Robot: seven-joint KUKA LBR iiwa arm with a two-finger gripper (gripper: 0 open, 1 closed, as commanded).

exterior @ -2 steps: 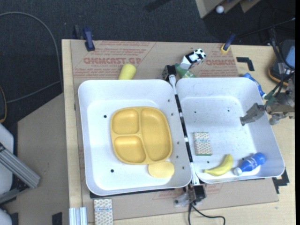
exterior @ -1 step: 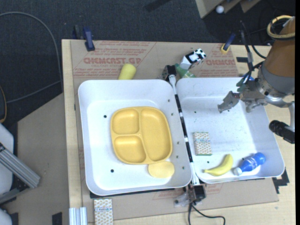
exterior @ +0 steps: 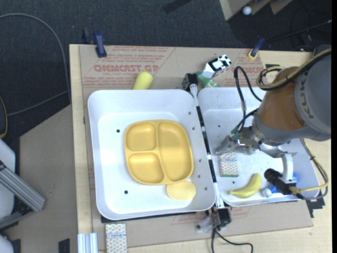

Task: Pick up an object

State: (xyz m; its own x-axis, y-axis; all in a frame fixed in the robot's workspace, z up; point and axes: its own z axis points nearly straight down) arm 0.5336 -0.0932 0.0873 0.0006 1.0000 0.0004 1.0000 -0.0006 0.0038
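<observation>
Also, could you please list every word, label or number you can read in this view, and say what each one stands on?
"CHEMCAST GP": large red print on the brown paper sheet covering the bench behind the left bin.
Smaller red line above it on that sheet: too blurred to read.
Small patterned packet in the right bin: print too small to read.
Patterned packet at the bench's front edge: unreadable.

Glossy plastic yellow tray (exterior: pixel 158 153); smooth white bins (exterior: pixel 105 120); matt cardboard bench (exterior: pixel 121 62).
</observation>
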